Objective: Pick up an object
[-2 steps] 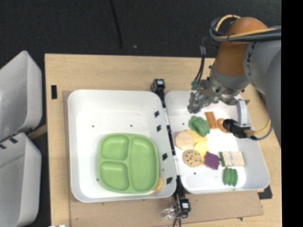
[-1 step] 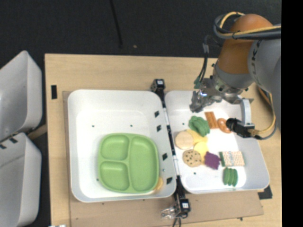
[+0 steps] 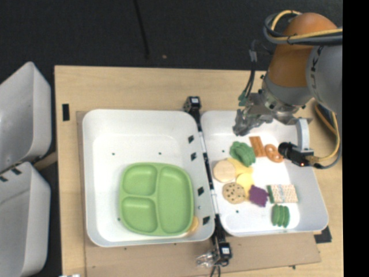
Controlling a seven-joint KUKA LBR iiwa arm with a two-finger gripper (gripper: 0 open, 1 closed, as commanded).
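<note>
We are looking down on a wooden desk [image 3: 69,85] carrying two white bins. The left bin [image 3: 104,131] is holding a green divided plate [image 3: 157,199], and the right bin [image 3: 308,209] is holding a cluster of small toy foods. The arm is reaching in from the right, and its gripper [image 3: 245,126] is hanging over the upper part of the right bin, just above and beside the green leafy piece [image 3: 243,153]. Whether it is spread or pressed together we cannot tell; the dark metal is blurring into one mass at this angle, and we are seeing nothing pinched in it.

The candidates are lying close together: the leafy piece near the orange pretzel-shaped piece [image 3: 266,149], a pale round disc [image 3: 223,170] touching a yellow piece [image 3: 244,179], a chocolate-chip cookie [image 3: 233,193] below them, a purple piece [image 3: 258,195], a patterned wafer [image 3: 283,193] and a green ridged piece [image 3: 280,215] towards the near rim.

We are judging this as the approach step: the gripper is positioning over the pile and no object is lifted yet. The next move is calling for a descent onto a single piece, most likely the leafy one or the pretzel shape, with the closing axis set so that the neighbours are not being caught or shoved aside.
</note>
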